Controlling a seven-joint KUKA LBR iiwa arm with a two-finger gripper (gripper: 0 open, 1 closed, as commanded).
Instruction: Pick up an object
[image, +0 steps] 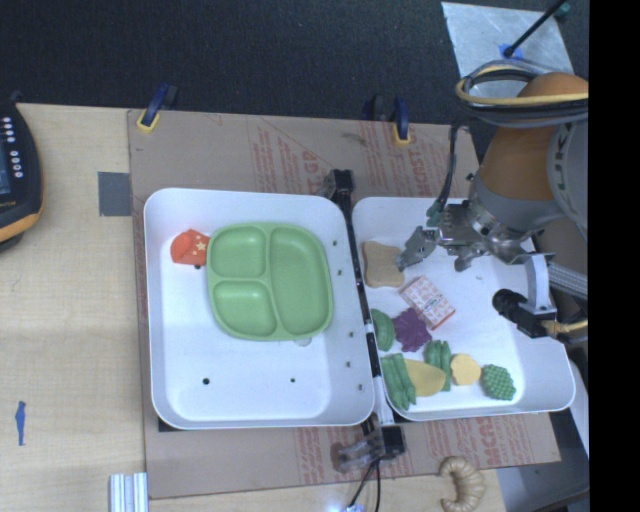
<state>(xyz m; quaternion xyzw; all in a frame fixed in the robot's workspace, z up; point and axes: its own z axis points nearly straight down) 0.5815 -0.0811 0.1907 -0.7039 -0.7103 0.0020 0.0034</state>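
My gripper (440, 252) hangs over the back of the right bin (540, 395), its fingers spread open with nothing between them. Just below it lies a pink patterned box (427, 300). A tan slice (380, 263) rests to the gripper's left, by the bin's wall. Further forward are purple grapes (410, 327), a green pod (398, 380), a yellow piece (425, 378), an orange-yellow piece (465, 370) and a green broccoli-like piece (497, 381). The left bin (200, 395) holds a green divided plate (270, 280) and a red toy (188, 247).
The arm's grey body and orange band (520, 150) cover the right bin's back right corner. A black fitting (518, 310) juts over that bin's right side. A black pendant (15, 175) lies at the far left, and a tan curled thing (462, 482) sits in front of the bins.
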